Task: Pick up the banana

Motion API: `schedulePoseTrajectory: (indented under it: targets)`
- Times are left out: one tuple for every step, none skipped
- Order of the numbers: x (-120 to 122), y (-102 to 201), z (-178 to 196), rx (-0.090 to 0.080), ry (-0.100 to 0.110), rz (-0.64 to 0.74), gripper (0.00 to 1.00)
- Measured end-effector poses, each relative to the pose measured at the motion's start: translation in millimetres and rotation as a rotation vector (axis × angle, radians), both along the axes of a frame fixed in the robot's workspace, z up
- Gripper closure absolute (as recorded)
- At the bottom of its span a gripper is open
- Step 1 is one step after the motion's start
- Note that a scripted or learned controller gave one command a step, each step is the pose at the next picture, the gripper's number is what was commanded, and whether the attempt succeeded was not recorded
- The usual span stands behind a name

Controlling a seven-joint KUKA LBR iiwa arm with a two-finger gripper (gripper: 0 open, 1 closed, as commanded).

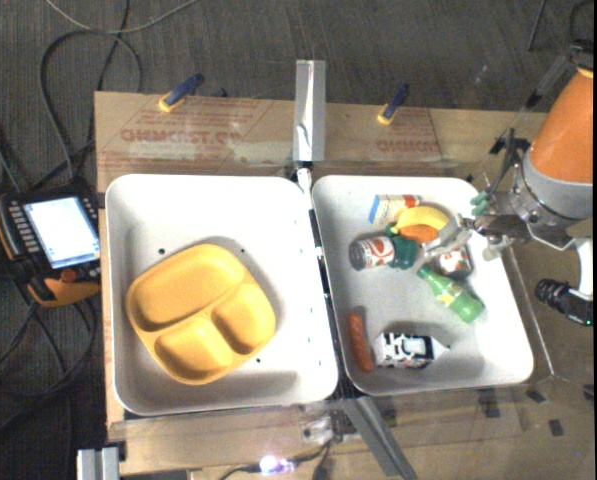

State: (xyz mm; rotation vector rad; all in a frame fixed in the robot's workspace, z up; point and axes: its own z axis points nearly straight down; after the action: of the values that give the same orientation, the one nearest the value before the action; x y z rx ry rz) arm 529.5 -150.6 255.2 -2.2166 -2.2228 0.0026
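Note:
The banana [427, 214] is yellow and lies at the back of the right bin [508, 363], beside an orange fruit [416, 233]. My gripper [450, 241] reaches in from the right and hangs just right of and a little in front of the banana, low over the cluster of objects. Nothing shows as held in it. The grey arm with its orange band [568, 133] stands over the bin's right rim.
Around the banana lie a white bottle [388, 206], a red-and-white can [372, 252], a small red-and-white item [456, 262] and a green bottle [454, 296]. A sausage [357, 336] and a black-and-white object [406, 348] sit near the front. The left bin [128, 208] holds a yellow divided plate [203, 311].

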Motion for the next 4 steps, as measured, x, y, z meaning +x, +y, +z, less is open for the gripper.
schedulePoseTrajectory:
  targets:
    - [76.2, -42.0, -29.0, -0.002, -0.001, 0.006, 0.0]
    - [136.2, -72.5, -88.1, -0.005, -0.001, 0.11, 0.0]
    - [136.4, -72.0, -87.9, -0.005, -0.001, 0.111, 0.0]
    - [142.5, -60.0, -164.1, 0.016, 0.007, 0.154, 0.0]
